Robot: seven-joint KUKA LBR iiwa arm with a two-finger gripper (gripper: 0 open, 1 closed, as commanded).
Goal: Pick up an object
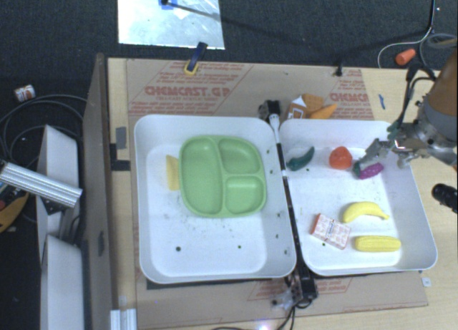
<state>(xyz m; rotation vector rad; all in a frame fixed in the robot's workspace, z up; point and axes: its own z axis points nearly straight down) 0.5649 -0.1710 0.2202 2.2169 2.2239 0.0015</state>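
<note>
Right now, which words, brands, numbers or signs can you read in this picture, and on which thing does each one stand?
"CHEMCAST GP", red print on the brown cardboard sheet under the bins, left of centre.
"CHEMCAST", the same red print on that sheet at the right; its end is unclear.
More red print at the sheet's front edge: too blurred to read.
Small red and white patterned packet in the right white bin: print too small to read.

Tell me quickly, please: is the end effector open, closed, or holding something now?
End effector: beside the purple object in the right bin; state cannot be told.
</note>
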